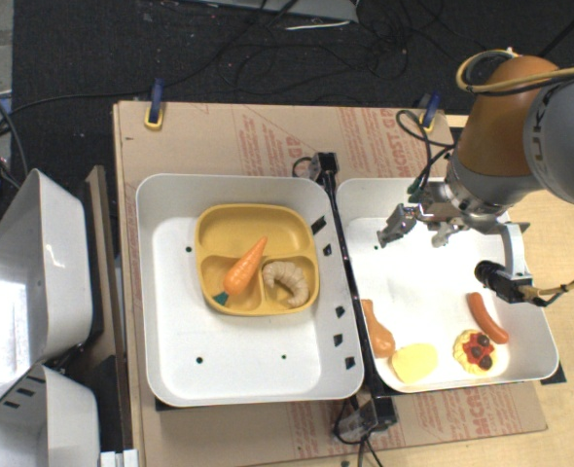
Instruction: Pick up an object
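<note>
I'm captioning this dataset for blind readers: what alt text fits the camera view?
A grey-and-orange robot arm holds its pincer over the right white bin, gripping nothing; a sausage, a small pizza, a yellow piece and an orange piece lie there. The left bin holds a yellow divided plate with a carrot and a shrimp.

A: What's on the bench (238, 129)?
B: Brown board top. Two white bins sit side by side: left bin (161, 290), right bin (413, 261), touching. Two clamps at back edge (154, 105).
</note>
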`<state>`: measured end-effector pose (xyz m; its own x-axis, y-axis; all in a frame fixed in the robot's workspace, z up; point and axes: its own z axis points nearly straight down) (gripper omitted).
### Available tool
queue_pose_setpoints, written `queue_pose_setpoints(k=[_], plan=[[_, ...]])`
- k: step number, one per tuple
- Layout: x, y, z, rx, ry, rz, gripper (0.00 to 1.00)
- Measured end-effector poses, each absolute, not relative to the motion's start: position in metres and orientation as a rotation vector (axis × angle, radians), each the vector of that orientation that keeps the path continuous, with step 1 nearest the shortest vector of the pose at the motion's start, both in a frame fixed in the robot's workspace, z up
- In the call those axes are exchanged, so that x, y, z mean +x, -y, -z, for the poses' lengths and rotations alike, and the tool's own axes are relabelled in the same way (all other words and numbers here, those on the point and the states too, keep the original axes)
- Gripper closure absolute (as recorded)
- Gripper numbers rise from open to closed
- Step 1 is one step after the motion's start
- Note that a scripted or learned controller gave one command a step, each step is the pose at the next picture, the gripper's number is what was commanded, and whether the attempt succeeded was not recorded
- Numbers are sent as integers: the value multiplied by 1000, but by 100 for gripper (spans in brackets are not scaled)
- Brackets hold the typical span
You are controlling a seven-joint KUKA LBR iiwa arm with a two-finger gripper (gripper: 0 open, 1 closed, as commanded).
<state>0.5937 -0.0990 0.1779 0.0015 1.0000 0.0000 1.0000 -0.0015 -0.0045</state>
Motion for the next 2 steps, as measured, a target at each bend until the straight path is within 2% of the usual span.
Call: queue_pose_setpoints(k=[2], plan=[[594,95,-89,-2220,2217,-5,0]])
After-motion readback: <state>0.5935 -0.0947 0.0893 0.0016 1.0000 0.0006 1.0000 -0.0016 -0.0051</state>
